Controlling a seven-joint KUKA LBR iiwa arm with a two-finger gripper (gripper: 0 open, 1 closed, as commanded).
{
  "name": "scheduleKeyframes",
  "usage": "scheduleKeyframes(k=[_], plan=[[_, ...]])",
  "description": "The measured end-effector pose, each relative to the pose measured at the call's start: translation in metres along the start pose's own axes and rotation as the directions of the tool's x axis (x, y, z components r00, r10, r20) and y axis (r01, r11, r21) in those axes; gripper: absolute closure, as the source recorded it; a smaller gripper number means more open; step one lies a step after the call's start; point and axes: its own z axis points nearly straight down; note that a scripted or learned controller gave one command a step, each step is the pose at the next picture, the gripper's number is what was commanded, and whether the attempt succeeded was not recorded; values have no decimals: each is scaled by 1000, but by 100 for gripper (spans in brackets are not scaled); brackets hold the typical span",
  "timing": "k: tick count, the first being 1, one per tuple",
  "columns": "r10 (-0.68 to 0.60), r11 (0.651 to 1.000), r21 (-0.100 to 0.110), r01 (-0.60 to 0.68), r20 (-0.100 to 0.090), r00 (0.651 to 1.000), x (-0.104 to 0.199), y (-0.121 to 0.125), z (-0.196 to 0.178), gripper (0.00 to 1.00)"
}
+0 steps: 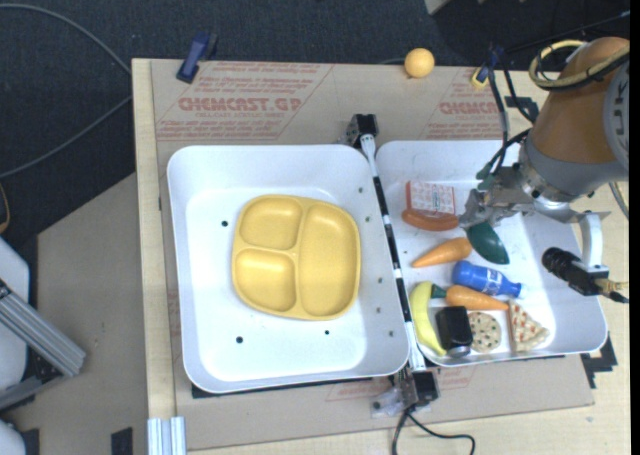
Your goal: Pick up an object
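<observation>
My gripper (480,207) hangs over the middle of the right bin (575,328), reached in from the right on the grey arm with its orange band. Just below and to the right of it lies a dark green piece (489,242). To its left are a red-and-white packet (433,196) and a reddish sausage (430,220). Lower down lie an orange carrot (440,253), a blue bottle (485,278), a second carrot (476,297), a banana (424,315), a black block (454,328), a cookie (487,330) and a pizza slice (527,325). Nothing shows between the fingers.
The left bin (200,203) holds a yellow divided plate (297,256). An orange ball (420,62) and a blue clip (195,58) sit on the bench behind the bins. A black rail (385,223) runs between the two bins.
</observation>
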Motion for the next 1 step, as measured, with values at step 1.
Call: scheduleKeyframes(k=[1], plan=[[0,1000,-1,0,0,1000,90,-13,-63,100]])
